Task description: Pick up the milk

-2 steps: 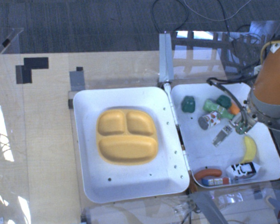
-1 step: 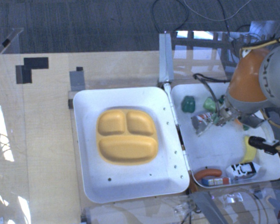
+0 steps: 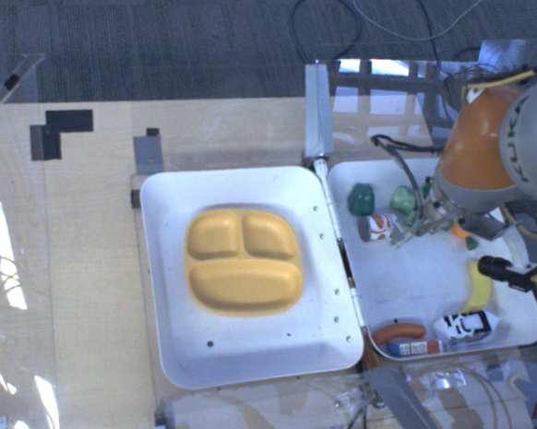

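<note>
Milk carton [image 3: 466,326] lies on its side at the near edge of the right bin [image 3: 413,285], beside a banana [image 3: 479,286] and a hot dog [image 3: 400,334]. Gripper [image 3: 417,223] sits over the bin's far part near a can [image 3: 375,227]; can't tell its state. Left bin [image 3: 173,290] holds a yellow tray [image 3: 244,259].

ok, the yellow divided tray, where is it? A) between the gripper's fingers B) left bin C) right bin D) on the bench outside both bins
B: the yellow tray lies flat in the middle of the left bin, apart from the arm working over the right bin.
</note>
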Controlling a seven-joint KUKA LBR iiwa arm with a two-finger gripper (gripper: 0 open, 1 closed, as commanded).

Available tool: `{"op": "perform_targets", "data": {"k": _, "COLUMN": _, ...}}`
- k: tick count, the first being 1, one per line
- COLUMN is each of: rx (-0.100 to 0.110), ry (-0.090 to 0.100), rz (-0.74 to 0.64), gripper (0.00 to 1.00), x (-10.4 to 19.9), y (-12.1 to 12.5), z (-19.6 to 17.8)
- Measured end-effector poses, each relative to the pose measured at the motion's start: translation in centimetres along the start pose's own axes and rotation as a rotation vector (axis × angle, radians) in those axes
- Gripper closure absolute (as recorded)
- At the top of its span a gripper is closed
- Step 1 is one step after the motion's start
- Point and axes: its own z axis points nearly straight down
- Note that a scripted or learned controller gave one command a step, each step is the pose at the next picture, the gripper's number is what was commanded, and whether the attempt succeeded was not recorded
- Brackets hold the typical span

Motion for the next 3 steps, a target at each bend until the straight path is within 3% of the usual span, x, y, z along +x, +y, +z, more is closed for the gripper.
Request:
{"op": "perform_targets", "data": {"k": 1, "rx": 0.009, "ry": 0.003, "rz": -0.126, "gripper": 1.0, "x": 1.6, "y": 8.2, "z": -14.5}}
{"op": "perform_targets", "data": {"k": 2, "rx": 0.009, "ry": 0.004, "rz": -0.423, "gripper": 1.0, "x": -2.6, "y": 7.7, "z": -11.3}}
{"op": "perform_targets", "data": {"k": 3, "rx": 0.008, "ry": 0.002, "rz": -0.321, "gripper": 1.0, "x": -1.4, "y": 4.5, "z": -20.2}}
